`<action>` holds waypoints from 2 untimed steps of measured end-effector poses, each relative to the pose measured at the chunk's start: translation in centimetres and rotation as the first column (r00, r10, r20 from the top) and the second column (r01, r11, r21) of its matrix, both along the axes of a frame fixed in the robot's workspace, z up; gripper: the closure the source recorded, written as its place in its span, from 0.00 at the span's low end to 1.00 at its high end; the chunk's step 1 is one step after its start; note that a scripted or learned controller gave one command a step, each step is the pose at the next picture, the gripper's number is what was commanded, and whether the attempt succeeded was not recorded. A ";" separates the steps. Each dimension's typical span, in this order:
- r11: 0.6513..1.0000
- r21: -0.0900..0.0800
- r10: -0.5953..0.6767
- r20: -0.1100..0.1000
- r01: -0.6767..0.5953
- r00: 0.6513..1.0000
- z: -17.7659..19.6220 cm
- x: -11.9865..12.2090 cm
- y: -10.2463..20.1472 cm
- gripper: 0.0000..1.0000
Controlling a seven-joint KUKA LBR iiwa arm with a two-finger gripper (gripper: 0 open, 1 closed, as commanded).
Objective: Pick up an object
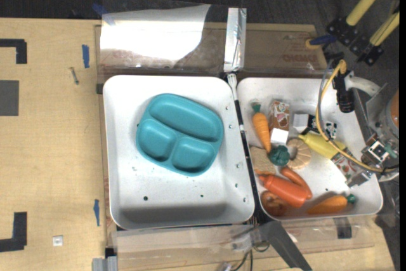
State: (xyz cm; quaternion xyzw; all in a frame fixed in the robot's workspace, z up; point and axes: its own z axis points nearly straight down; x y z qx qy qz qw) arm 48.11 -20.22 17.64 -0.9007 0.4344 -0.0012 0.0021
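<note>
On the left of the worktop [44,136] sits the left bin [120,187]. Inside it we see a blue plate [179,133] with three sections, lying flat. Nothing else is in there with it.

Next comes the right bin [374,200], full of toy food all close together. We see a carrot [261,127], a small white block [279,136], a yellow banana [322,146] and a red pepper [287,190].

At the far right we see the end effector [375,152], just above the bin's right edge. We cannot tell how it is set. We think nothing is picked up yet. The toys touch each other, so grabbing only one looks tricky.
</note>
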 end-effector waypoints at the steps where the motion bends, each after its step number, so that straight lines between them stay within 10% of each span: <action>1: 0.969 0.002 0.247 -0.002 -0.247 0.969 0.3 2.1 -1.3 1.00; 2: 0.854 0.000 0.520 0.000 -0.520 0.854 0.9 3.0 -1.7 1.00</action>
